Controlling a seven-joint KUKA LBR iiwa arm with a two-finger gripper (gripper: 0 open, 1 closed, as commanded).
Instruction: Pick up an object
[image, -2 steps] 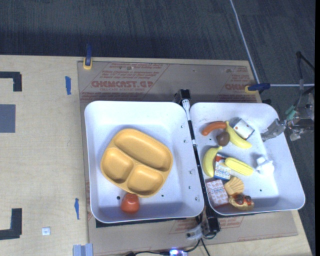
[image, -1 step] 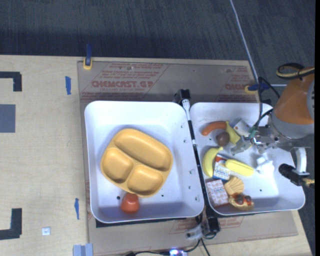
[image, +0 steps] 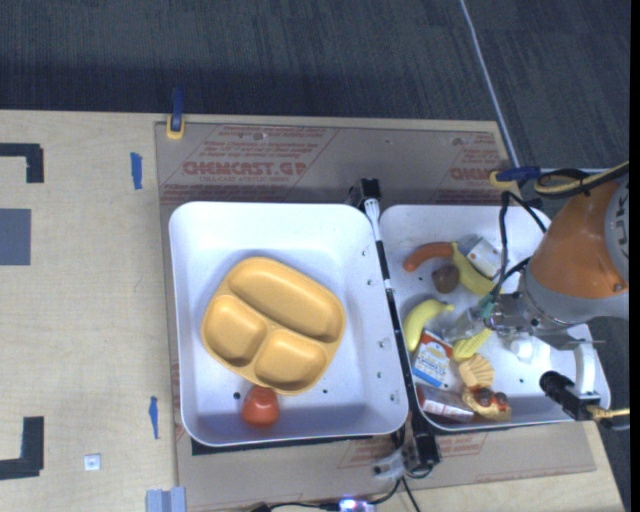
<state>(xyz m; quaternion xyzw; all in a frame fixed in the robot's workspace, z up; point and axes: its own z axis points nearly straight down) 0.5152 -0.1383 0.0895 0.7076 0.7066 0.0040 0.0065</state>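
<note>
Left bin (image: 200, 240): glossy yellow 3-lobed tray (image: 272, 322), red tomato (image: 261, 406). Right bin (image: 590, 385): banana (image: 424, 320), carrot (image: 430, 254), gripper (image: 490, 316), grip state unclear.

Robot lab: taped bench (image: 80, 300), bins (image: 195, 240).

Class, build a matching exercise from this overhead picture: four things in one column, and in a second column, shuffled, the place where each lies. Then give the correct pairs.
Column A
1. yellow divided plate
2. red tomato-like toy
3. orange carrot-like piece
4. banana

Column B
a. far end of the right bin
b. middle of the left bin
c. right bin, by its left wall
d. left bin, near edge, just below the plate

Pairs: 1-b, 2-d, 3-a, 4-c
</note>
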